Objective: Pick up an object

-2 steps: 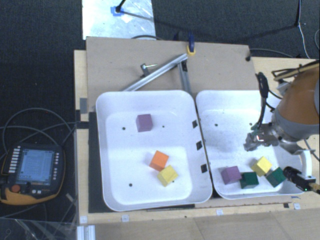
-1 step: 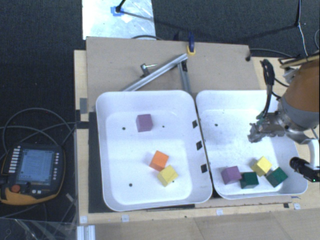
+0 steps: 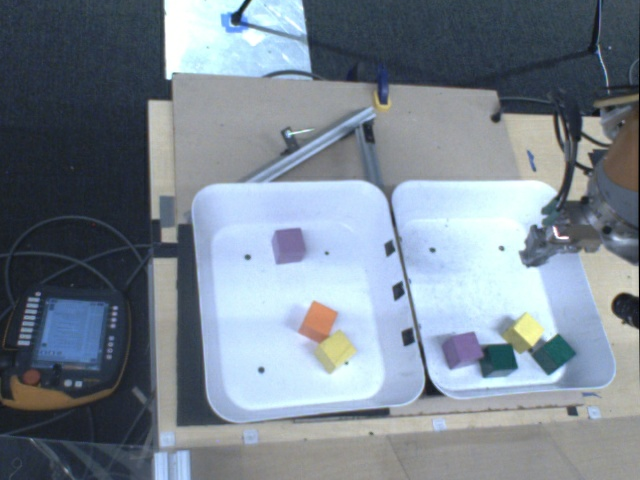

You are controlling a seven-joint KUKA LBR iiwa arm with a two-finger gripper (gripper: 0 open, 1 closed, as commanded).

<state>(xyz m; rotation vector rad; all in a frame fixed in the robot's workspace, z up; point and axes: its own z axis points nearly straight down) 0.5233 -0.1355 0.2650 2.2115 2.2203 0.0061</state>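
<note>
The left bin holds a purple cube, an orange cube and a yellow cube touching it. In the right bin, along the near wall, lie a purple cube, a dark green cube, a yellow cube and another green cube. My gripper hangs over the right bin's right side, well behind that row of cubes, with no cube at its tip.
A metal bar lies aslant on the brown board behind the bins. A teach pendant with cables rests on the dark floor at left. Black clips sit on the shared rim between the bins.
</note>
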